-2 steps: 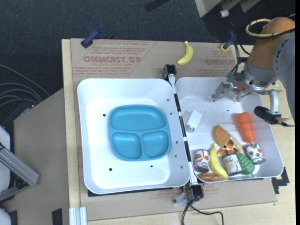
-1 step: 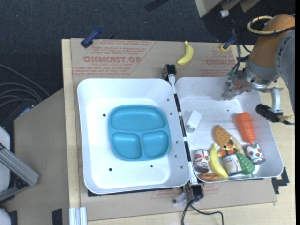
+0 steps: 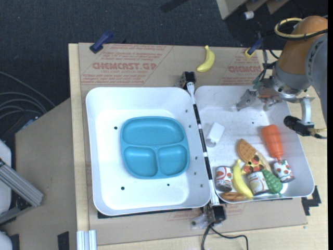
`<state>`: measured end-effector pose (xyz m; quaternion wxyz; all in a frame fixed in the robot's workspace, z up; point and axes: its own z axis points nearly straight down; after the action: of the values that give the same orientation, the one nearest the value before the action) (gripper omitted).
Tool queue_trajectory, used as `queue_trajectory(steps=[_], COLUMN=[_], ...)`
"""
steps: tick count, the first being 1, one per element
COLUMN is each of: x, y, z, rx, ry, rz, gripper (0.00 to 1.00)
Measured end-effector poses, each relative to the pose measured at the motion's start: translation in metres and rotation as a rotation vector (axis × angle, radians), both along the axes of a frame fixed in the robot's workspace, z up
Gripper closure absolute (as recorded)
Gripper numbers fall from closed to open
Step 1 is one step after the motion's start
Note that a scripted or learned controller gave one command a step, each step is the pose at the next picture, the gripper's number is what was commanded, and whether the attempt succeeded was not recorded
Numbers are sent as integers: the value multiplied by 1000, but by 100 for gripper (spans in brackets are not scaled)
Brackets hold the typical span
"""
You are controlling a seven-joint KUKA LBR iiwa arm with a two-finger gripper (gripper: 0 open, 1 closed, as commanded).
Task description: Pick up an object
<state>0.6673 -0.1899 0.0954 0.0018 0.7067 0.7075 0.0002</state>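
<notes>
My gripper [image 3: 256, 103] hangs over the far part of the right bin [image 3: 229, 100], open, with nothing between its fingers. Nearer the camera in that bin lie an orange carrot [image 3: 272, 139], a white block [image 3: 215, 133] and a brown bread slice [image 3: 247, 151]. At the bin's front corner a yellow banana [image 3: 240, 178], a red-and-white can [image 3: 223, 177], another can [image 3: 256, 182], a green piece [image 3: 271, 182] and a small red-and-white item [image 3: 283, 171] are crowded together. The carrot is the closest of these to the gripper, a little to its front right.
The left bin [image 3: 101, 139] holds a blue three-compartment plate [image 3: 154, 146]. A second banana [image 3: 206, 60] lies on the bench behind the bins. A black clamp [image 3: 188, 79] sits where the bins meet at the back. The arm's black cable end [image 3: 299, 125] overhangs the right bin's edge.
</notes>
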Motion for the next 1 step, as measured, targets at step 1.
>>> queue_trajectory(steps=[1], x=[1], y=[0], z=[11], rx=[-1], ry=[-3], rz=[0], gripper=[100])
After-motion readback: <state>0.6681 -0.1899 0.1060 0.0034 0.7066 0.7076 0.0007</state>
